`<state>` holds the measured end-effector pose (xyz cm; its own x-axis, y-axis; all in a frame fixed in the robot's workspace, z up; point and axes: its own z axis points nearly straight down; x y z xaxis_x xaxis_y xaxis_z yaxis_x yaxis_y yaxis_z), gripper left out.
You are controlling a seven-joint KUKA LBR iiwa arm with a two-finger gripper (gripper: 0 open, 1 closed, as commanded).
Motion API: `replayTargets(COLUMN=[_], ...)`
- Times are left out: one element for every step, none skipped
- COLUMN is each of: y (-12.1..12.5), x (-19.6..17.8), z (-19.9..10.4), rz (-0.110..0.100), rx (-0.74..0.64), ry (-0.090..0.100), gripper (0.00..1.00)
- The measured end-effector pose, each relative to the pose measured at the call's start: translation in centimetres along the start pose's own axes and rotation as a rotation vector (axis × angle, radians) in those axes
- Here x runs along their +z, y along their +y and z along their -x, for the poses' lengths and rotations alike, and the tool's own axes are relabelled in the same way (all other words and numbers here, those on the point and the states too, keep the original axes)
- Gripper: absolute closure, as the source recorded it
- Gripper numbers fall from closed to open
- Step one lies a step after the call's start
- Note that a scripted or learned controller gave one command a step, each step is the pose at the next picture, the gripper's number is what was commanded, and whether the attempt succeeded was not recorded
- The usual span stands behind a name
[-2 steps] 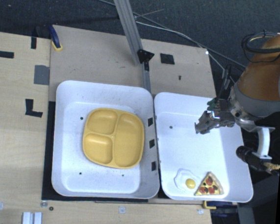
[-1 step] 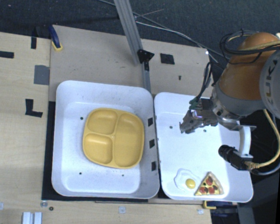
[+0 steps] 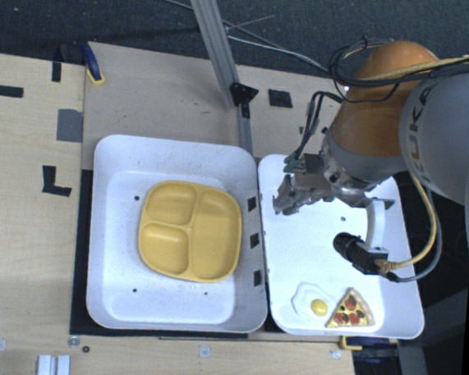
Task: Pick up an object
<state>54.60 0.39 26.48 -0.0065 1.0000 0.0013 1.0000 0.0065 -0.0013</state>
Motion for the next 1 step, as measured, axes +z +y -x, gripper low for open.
replayTargets(y=[1.85], x=[1.43], z=[-5.30], rz=[-0.001], rx=[0.000], ry=[-0.001], gripper=[1.00])
